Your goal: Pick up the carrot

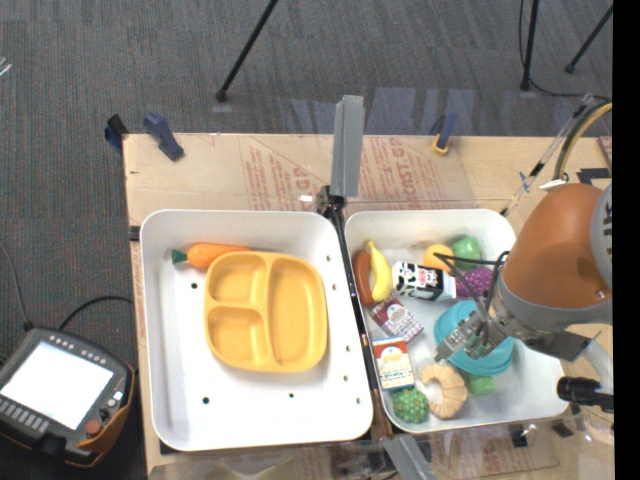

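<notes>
**Ana:** Carrot (212,254) first, please: where does it lie?

**Ben:** In the left bin (165,368), near the far left corner. It is orange with a small green top that points left, and it lies flat, touching the far edge of a yellow divided plate (267,311) with three sections that sits in the middle of that bin.

**Ana:** And the arm?

**Ben:** The arm (555,258) reaches in from the right, well apart from the carrot. Its gripper (468,343) hangs over the right bin (400,226) above a teal bowl (452,324). I cannot tell whether the fingers are apart or together; they are small and blurred against the bowl.

**Ana:** What else is in the right bin?

**Ben:** A crowd of toy food — a banana (380,271) by the left wall, a small black-and-white milk carton (418,280) beside it, a green round fruit (465,249) at the far side, purple grapes (474,281) (partly behind the arm), two small packets (396,318), a tan pastry ring (445,389) and a piece of broccoli (409,404) at the near edge.
</notes>
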`<state>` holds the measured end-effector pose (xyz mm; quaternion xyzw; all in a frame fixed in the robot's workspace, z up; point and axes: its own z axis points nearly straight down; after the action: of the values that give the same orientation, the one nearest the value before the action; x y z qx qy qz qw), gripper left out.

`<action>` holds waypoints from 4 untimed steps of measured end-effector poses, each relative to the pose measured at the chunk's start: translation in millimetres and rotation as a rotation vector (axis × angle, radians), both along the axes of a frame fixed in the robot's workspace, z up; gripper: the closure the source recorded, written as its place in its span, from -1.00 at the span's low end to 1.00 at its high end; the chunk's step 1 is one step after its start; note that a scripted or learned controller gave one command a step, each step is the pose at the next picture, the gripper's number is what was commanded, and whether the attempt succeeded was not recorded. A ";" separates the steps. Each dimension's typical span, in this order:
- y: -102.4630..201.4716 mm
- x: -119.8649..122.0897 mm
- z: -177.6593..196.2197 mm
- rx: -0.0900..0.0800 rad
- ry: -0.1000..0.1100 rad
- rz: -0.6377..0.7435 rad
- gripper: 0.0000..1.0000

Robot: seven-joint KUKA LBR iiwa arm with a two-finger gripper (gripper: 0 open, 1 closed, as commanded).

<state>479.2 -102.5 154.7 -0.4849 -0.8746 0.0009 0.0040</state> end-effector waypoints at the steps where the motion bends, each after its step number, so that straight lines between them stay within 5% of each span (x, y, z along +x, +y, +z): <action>1: -56.6 -3.6 3.6 -0.002 -0.006 -0.058 1.00; 2: -74.1 25.0 32.2 -0.003 -0.006 -0.204 1.00; 3: 7.6 -2.5 36.4 -0.001 -0.002 -0.226 1.00; 4: -23.8 44.7 28.1 -0.003 -0.003 -0.287 1.00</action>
<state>523.9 -126.2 182.8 -0.6051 -0.7961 0.0010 0.0019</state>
